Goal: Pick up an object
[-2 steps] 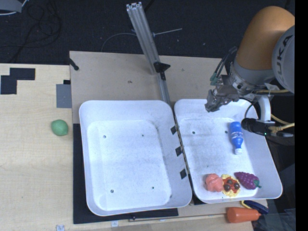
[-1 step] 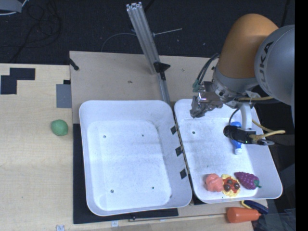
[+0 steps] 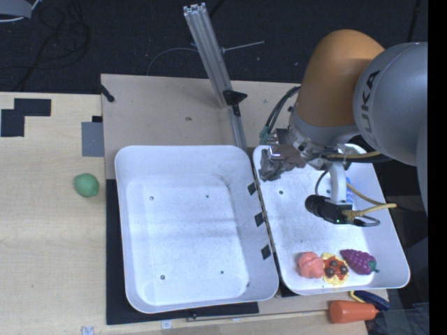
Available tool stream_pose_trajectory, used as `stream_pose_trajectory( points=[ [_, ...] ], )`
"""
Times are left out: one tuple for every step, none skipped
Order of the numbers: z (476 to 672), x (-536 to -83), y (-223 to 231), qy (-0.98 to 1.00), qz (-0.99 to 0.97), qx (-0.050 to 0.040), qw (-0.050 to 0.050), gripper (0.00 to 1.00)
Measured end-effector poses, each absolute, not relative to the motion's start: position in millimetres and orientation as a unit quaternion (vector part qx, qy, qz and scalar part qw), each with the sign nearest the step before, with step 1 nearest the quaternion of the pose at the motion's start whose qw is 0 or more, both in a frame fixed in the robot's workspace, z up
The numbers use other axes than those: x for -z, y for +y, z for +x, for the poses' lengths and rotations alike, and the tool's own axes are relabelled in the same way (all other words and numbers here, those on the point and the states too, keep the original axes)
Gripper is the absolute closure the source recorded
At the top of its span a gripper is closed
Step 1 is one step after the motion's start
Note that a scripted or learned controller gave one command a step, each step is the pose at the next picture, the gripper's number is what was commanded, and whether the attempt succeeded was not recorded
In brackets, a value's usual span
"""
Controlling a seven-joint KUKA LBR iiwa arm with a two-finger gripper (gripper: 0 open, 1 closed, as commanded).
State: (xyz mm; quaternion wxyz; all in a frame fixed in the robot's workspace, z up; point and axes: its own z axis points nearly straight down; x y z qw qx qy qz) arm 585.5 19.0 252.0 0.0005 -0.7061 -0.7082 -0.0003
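Hovering over the right bin (image 3: 391, 271)'s far left corner, gripper (image 3: 271, 165) has nothing visibly in it, can't tell how open it is; pick not started, toy fruit (image 3: 311, 264), grapes (image 3: 357, 260) sit at near edge

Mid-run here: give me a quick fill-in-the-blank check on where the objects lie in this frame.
1. The purple grapes lie in the ____ bin.
2. The green ball rests on the bench, outside the bins, on the view's ____ side.
3. The claw is above the right bin's ____ corner, next to the divide between the bins.

Missing words: right; left; far-left
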Motion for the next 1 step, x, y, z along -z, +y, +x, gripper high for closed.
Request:
stream_pose_trajectory(
  points=[
    [564.1,-237.3,73.0,-0.708,-0.706,-0.0004,0.001,1.00]
  ],
)
